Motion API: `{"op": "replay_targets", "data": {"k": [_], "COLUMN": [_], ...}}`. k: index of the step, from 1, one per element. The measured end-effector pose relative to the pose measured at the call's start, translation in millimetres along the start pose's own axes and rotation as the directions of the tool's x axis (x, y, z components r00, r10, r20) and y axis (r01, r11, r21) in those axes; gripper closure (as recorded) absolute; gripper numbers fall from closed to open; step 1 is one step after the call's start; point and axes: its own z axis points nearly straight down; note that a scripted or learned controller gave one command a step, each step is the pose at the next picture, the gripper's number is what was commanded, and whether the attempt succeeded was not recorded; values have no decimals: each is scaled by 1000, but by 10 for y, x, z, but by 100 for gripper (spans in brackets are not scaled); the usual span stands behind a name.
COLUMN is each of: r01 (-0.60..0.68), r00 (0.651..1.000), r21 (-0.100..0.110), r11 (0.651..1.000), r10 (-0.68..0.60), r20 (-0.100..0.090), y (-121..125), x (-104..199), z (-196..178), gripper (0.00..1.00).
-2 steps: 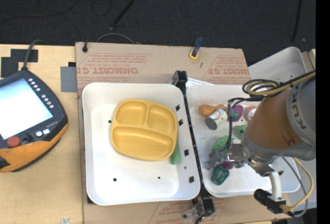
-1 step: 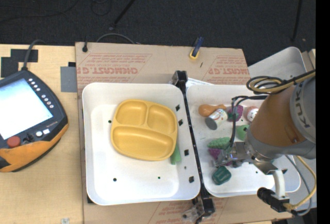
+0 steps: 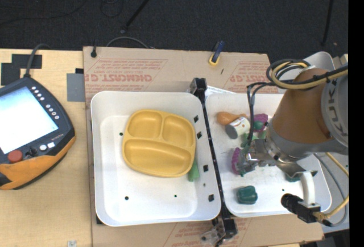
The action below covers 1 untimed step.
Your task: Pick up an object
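Low in the right bin (image 3: 318, 206), the gripper (image 3: 245, 161) sits against a purple object (image 3: 236, 159), its opening impossible to judge, and crowding neighbours could knock the grasp askew.

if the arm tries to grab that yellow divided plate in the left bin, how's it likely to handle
The yellow divided plate looks like rigid moulded plastic, so it probably keeps its shape and is light for its size. It lies flat and wide in the left bin, so two fingers would likely need its rim. Its glossy surface may be slippery; pushed, it should slide, not roll.
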Motion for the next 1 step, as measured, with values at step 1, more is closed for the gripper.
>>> {"op": "replay_targets", "data": {"k": [1], "r01": [2], "r00": [1000], "r21": [-4], "r11": [1000], "r10": [-2], "r20": [-1], "y": [11], "x": [568], "z": [-1120], "gripper": [100]}}
